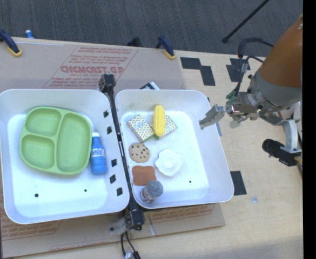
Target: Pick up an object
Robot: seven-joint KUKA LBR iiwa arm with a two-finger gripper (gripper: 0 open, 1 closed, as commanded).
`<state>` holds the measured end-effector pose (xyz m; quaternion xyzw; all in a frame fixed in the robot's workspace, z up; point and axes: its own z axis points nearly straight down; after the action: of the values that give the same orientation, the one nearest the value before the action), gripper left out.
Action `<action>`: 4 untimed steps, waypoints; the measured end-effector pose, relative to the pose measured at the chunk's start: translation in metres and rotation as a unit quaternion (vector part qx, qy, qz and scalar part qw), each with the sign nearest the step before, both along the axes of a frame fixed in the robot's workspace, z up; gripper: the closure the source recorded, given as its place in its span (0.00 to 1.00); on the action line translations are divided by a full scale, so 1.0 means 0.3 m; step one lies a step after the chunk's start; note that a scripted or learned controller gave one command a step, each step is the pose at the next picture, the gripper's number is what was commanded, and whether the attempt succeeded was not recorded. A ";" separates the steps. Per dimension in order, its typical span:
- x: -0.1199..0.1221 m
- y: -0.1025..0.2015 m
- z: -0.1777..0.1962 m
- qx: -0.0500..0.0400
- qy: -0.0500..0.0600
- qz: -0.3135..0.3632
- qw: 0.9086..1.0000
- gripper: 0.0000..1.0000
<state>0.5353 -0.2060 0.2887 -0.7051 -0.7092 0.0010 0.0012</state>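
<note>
Your largest landmarks first: two white bins sit side by side, the left bin [17,198] well away from the gripper [214,115] and the right bin [214,169] directly below and beside it. The gripper hangs at the right bin's outer rim, above its upper right corner, with nothing between its fingers; you cannot tell from this view whether they stand apart or together.

Farthest from the gripper, across both bins, lies a green divided plate [56,139]. A blue bottle [97,154] lies just beside that plate's near edge, its long axis running up and down the view, white cap toward the top.

Inside the right bin, the nearest thing to the gripper is a yellow corn cob [159,120]. Its long axis runs nearly straight up and down the view, crosswise to the gripper's line of reach. It rests on a patterned packet [169,126], and a second patterned packet [140,127] touches it on the far side.

Below these and farther from the gripper, a white lumpy object [169,162] sits in open bin floor. A chocolate chip cookie [140,152] lies just beyond it, then a brown flat piece [143,174], with a small grey-topped can [152,190] touching that piece at the bin's lower edge.

Between the gripper and the corn cob you have bare bin floor and the bin's rim.
</note>
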 end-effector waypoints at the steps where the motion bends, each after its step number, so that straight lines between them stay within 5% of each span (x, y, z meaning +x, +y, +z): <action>1: 0.002 0.001 0.035 0.000 0.000 0.002 1.000 1.00; 2: -0.113 -0.016 -0.357 0.001 0.001 0.000 1.000 1.00; 3: -0.196 -0.016 -0.265 0.001 0.000 0.000 1.000 1.00; 4: -0.193 -0.019 -0.095 0.000 -0.002 0.000 1.000 1.00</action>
<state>0.4773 -0.2116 0.2602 -0.7053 -0.7089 -0.0001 -0.0006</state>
